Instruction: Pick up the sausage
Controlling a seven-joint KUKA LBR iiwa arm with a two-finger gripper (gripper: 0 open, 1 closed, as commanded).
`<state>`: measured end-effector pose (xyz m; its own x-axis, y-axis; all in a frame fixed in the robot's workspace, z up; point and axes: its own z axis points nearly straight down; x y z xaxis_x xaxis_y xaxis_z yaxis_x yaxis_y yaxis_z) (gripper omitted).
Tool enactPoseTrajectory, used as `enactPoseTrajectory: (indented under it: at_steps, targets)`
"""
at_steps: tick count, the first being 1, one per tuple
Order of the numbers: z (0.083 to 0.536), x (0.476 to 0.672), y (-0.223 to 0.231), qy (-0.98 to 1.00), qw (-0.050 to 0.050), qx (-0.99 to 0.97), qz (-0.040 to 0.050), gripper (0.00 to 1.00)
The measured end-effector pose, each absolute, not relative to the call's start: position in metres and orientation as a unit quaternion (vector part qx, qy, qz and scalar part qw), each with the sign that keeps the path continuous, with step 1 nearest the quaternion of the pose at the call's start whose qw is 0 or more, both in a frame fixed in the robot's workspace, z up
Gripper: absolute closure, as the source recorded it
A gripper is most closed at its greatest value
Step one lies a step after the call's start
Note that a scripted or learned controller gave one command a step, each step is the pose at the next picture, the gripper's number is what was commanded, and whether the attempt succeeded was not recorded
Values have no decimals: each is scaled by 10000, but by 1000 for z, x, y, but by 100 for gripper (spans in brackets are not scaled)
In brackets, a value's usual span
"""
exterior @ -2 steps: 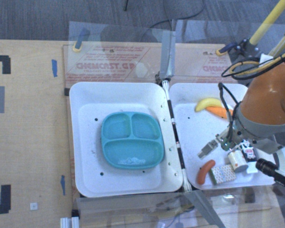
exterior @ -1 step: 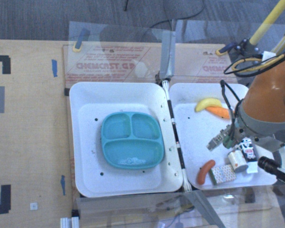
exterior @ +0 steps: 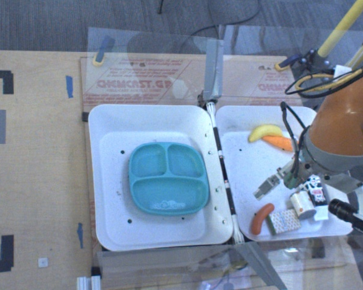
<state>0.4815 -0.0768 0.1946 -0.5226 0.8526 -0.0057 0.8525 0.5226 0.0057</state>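
The sausage [exterior: 261,219] is a short reddish-orange link lying near the front edge of the right bin [exterior: 242,139], tilted with its upper end to the right. My gripper [exterior: 268,186] hangs over the middle of that bin, a little above and to the right of the sausage and apart from it. The arm, with its orange band [exterior: 345,125], reaches in from the right. Nothing shows in the gripper.
A patterned box [exterior: 284,221] lies right beside the sausage, with a small can [exterior: 302,203] and a white carton [exterior: 315,192] behind it. A banana [exterior: 264,132] and a carrot [exterior: 278,142] lie at the bin's back. The left bin [exterior: 109,162] holds a teal divided plate [exterior: 168,177].
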Motion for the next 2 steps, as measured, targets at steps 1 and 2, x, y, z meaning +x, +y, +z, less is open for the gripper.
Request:
enactPoseTrajectory:
  at_steps: [1,2]
  targets:
    - [205,483,-78,8720,65,4894,17,100]
    - [231,480,-77,8626,21,5060,5,100]
